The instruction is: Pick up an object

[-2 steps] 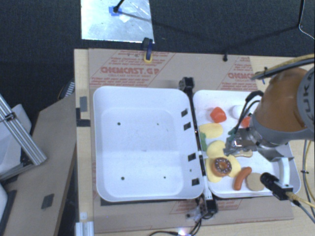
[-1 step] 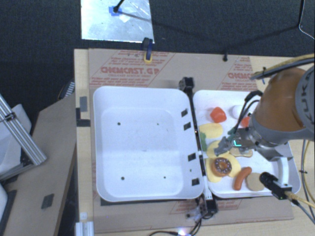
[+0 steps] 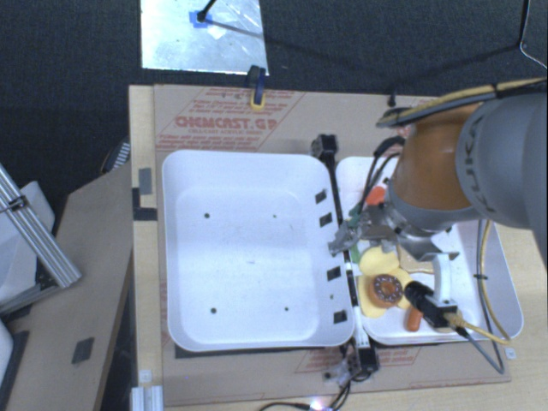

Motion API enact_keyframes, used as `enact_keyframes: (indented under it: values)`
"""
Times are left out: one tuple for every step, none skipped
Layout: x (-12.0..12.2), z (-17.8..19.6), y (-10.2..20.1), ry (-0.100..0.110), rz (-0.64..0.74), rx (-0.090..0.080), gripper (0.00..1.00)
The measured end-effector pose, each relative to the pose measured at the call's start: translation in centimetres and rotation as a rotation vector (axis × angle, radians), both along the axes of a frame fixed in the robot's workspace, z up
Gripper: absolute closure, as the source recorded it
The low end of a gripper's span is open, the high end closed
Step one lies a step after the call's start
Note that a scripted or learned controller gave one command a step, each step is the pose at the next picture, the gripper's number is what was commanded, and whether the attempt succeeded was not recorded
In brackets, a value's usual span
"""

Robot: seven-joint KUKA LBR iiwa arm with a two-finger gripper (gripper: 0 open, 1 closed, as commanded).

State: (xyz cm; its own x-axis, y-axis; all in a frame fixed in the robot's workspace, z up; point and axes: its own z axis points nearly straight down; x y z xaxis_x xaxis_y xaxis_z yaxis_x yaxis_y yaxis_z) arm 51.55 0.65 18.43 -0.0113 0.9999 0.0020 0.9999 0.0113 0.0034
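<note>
A: From the camera view, where do the objects lie?

B: In the right bin (image 3: 505, 315); a yellow piece (image 3: 374, 259) and a brown-topped disc (image 3: 384, 289) sit just below the tool (image 3: 370, 234), an orange piece (image 3: 414, 318) farther toward the near rim.

A: And the tool's state?

B: I cannot tell; the wrist hides it; the left bin (image 3: 248, 255) lies beside it on the surface (image 3: 231, 114).

— On the table (image 3: 145, 255)?
— Brown cardboard sheet (image 3: 231, 114) with red lettering, yellow-and-blue clamp (image 3: 256, 88) at its far edge.
— Beyond that?
— Shiny metal plate (image 3: 204, 22) on dark carpet (image 3: 68, 50); aluminium rail (image 3: 30, 229) at left.
</note>
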Motion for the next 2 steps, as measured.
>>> enact_keyframes:
  values:
    - [2.7,0.0,7.8,0.000,0.001,0.001,0.00]
    - [-3.4,-9.3,14.8,0.013,-0.001,0.000,0.00]
